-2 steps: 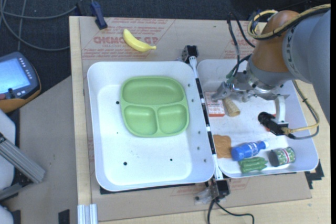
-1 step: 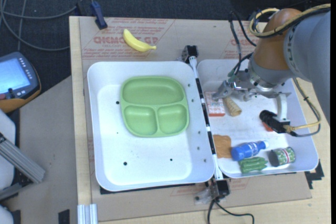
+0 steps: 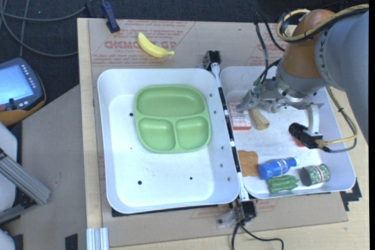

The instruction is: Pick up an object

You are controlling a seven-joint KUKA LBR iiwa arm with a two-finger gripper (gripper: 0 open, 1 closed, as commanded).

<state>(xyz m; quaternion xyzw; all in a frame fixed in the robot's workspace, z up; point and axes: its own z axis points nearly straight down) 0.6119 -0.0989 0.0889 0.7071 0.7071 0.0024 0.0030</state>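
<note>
Hovering low over the right bin [image 3: 343, 143], your gripper [image 3: 253, 103] sits just above a tan cork-like cylinder [image 3: 260, 120] and a small red-and-white packet [image 3: 239, 118]; honestly can't tell if it's gripping anything. Nearer you, a blue bottle [image 3: 277, 167], green pickle-looking thing [image 3: 282, 184] and small can [image 3: 314, 174] cluster together. The left bin [image 3: 117, 173] holds a green divided plate [image 3: 172, 117].

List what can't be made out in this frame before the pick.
- Gripper, camera view: wrist and arm bulk cover the jaws; open or shut unreadable.
- Right bin: far part hidden under the arm.
- Small card by the divider: print too small to read.
- Green can: label too small.
- Tan cylinder: upper end under the gripper; contact unclear.
</note>
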